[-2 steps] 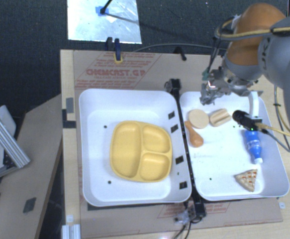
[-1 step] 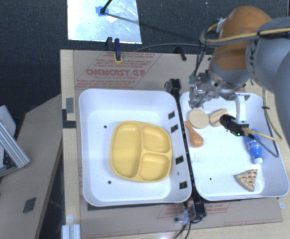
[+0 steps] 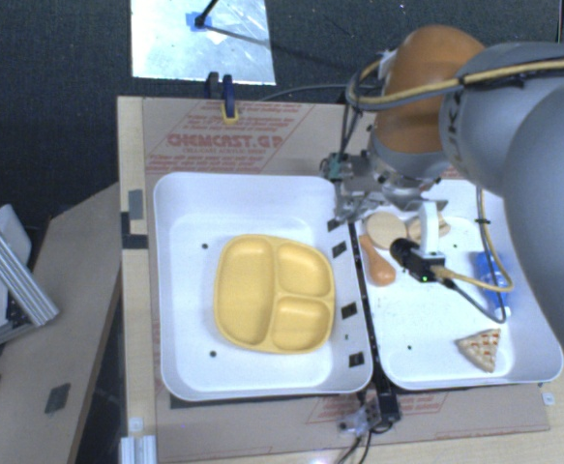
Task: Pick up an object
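My gripper (image 3: 352, 204) hangs low over the far end of the divider between the two bins, under the orange wrist band. Just right of it in the right bin (image 3: 533, 356) lie a pale round slice (image 3: 387, 227) and an orange sausage-shaped piece (image 3: 377, 263). A second pale piece (image 3: 438, 228) is partly hidden behind the wrist hardware. A blue tool-like object (image 3: 486, 271) lies farther right, and a pizza-like wedge (image 3: 481, 347) rests near the front. The left bin (image 3: 185, 259) holds a yellow divided plate (image 3: 274, 293).
The grey arm covers the right bin's far right part. A raised divider with black clips (image 3: 349, 309) runs between the bins. Cardboard (image 3: 233, 133) lies under the bins, with a blue clamp (image 3: 228, 93) at its far edge.
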Tool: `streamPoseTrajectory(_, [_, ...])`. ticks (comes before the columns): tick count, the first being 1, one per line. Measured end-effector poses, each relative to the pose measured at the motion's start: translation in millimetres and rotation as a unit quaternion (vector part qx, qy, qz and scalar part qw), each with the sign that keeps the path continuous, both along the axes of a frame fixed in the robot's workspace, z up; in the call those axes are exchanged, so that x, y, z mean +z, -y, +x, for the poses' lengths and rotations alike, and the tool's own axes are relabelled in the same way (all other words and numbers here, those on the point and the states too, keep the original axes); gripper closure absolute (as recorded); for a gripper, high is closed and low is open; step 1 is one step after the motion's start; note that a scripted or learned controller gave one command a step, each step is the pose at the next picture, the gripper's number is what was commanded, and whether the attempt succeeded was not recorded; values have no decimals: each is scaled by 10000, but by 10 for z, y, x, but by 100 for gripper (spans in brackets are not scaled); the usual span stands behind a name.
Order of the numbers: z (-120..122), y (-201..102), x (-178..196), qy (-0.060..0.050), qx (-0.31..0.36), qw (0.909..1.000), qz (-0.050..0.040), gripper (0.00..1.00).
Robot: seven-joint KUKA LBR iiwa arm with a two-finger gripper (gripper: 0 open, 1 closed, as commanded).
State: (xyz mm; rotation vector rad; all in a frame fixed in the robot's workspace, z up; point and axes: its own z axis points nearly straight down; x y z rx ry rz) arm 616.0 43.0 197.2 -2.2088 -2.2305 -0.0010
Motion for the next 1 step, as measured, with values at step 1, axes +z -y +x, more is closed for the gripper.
streamPoseTrajectory(1, [-159,-497,182,15,1,10000,2,100])
